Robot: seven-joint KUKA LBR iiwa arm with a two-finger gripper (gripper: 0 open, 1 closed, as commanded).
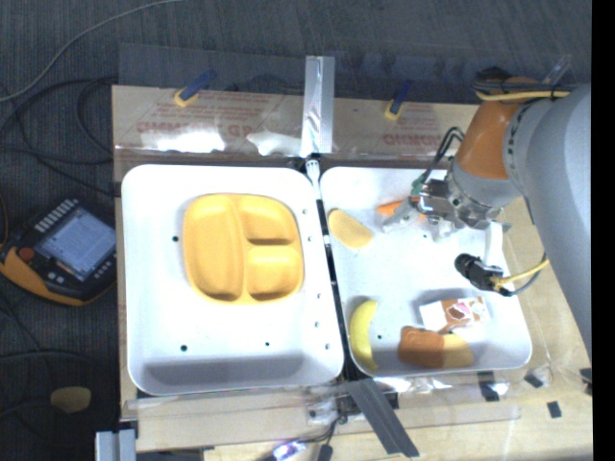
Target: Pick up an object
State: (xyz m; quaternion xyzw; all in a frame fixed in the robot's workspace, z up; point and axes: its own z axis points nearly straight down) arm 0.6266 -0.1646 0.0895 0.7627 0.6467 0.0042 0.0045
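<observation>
The arm (567, 190) comes in over the right bin's (413, 277) right edge. It is grey w/ an orange band (485, 147), and its bulk is cut off by the frame. The gripper (415, 207) sits over the far half of that bin, roughly mid-width. Whether the claw is spread or pressed together can't be told, as the tip is a blur of grey and white bits.

Just beside the tip, on its left, lies a small orange piece (388, 206). It is too small to make out what it is, or whether the tip touches it; nothing shows it as gripped.

Other things in the right bin:
- A pale yellow wedge (350, 229) lies near the left wall, far half.
- A banana (361, 330) curves along the left wall at the near-left corner.
- A brown loaf (432, 348) lies by the near edge.
- A white-and-red packet (455, 312) lies just behind the loaf and seems to touch it; the print is unreadable.

The left bin (154, 334) carries a yellow divided tray (243, 247), about centre and towards the far edge, w/ three compartments.
</observation>
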